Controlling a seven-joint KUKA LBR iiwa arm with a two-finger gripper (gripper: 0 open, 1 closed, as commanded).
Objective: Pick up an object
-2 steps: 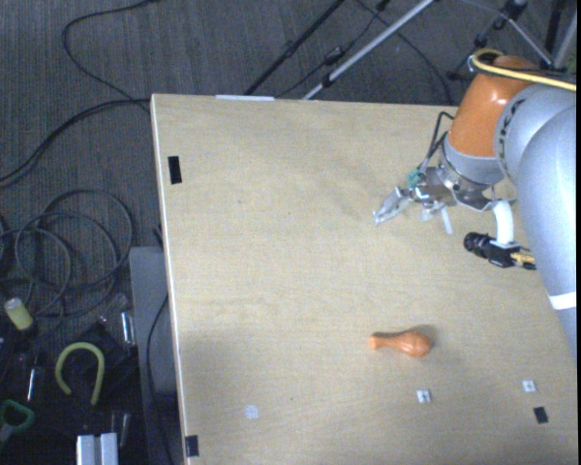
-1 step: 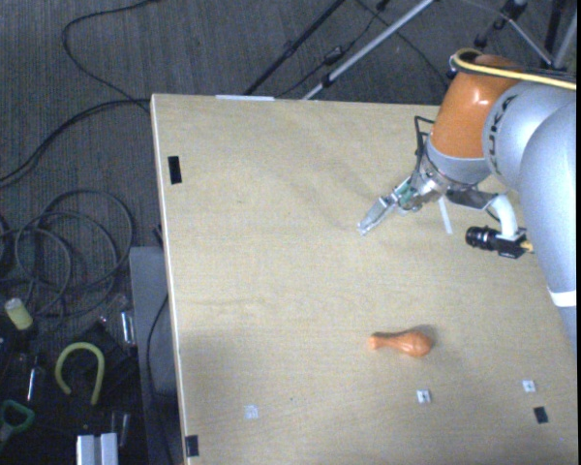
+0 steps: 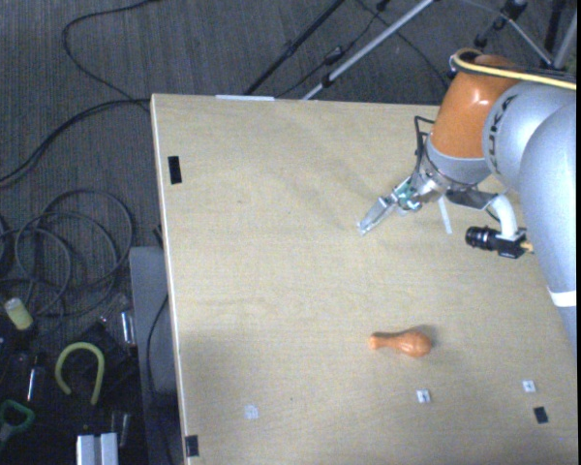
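I am looking down at a flat worktop (image 3: 271,260) made of pale, smooth wood. The end effector (image 3: 368,224) is hanging over it on the grey arm (image 3: 552,182), which is round and shiny, with an orange band (image 3: 470,114) like a big ball just behind the wrist. The end effector looks thin and clear, like glass or plastic, and it is pointing down and away from the arm. I cannot tell how far it is spread, because it is small and blurry. I am seeing nothing between its tips, and I cannot tell if it is touching the wood.

The thing to pick up is a small orange object (image 3: 403,342). It is shaped like a little pear or a chicken leg, fat at one end and thin at the other, and it looks smooth. It is lying flat on the wood, well apart from the end effector, nearer to me and a bit toward the arm's side.

Past the far side of the end effector, off the worktop's edge, black cables (image 3: 58,240) are curling on a dark carpet floor (image 3: 77,66).
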